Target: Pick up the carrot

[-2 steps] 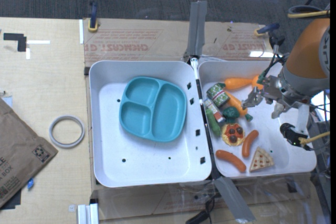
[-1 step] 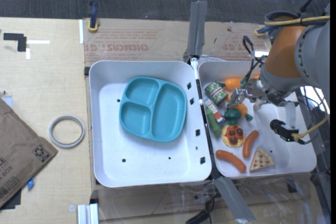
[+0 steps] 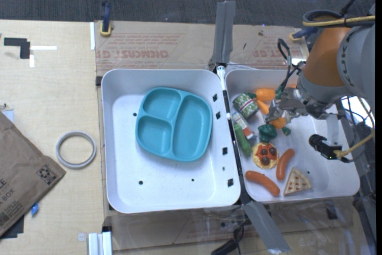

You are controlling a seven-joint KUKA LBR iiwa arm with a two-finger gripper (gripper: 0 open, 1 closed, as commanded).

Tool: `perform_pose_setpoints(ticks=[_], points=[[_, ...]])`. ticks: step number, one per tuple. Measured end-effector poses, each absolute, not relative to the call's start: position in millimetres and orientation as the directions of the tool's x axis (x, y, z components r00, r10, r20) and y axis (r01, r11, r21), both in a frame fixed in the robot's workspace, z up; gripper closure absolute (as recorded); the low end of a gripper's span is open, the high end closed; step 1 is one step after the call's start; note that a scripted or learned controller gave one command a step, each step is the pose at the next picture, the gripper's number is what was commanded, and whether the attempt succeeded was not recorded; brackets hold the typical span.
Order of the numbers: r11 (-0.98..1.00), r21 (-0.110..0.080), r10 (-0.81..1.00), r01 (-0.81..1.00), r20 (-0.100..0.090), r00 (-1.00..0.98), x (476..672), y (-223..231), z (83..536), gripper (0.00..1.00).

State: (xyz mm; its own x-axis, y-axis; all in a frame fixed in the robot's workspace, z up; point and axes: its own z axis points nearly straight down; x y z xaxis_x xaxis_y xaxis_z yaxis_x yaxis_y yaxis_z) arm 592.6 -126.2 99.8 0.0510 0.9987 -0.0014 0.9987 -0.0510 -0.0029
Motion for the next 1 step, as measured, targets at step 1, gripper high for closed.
perform_pose_setpoints(ticks=[1], points=[[-0.089,-0.002,0.996,0.996,-0.001,0.089,616.8,-13.6,191.2,1.0]])
